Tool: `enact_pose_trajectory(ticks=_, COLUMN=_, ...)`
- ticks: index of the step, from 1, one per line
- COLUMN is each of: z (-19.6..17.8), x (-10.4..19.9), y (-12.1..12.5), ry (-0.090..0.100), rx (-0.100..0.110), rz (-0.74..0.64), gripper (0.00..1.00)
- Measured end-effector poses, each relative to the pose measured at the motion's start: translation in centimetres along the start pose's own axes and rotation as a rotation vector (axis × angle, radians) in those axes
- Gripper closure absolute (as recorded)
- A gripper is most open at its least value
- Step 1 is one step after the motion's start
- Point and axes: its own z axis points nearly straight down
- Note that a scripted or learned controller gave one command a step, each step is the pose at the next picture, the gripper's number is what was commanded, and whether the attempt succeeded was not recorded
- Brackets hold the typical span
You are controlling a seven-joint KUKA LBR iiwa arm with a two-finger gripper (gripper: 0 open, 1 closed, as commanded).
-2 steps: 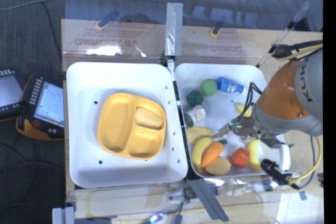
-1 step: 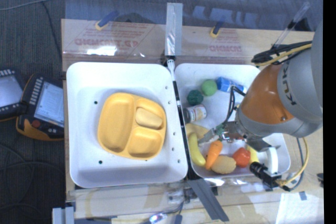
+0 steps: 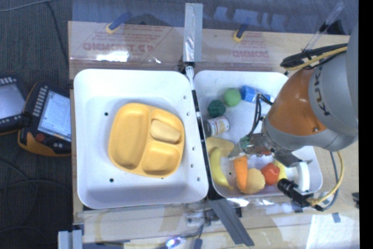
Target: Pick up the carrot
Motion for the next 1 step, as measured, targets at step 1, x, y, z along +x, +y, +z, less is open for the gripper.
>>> enact_pose_trajectory(ticks=1, z=-8.24, x=4.45, y=9.99, ry=0.001, rx=0.018, rz=0.076, gripper=1.00)
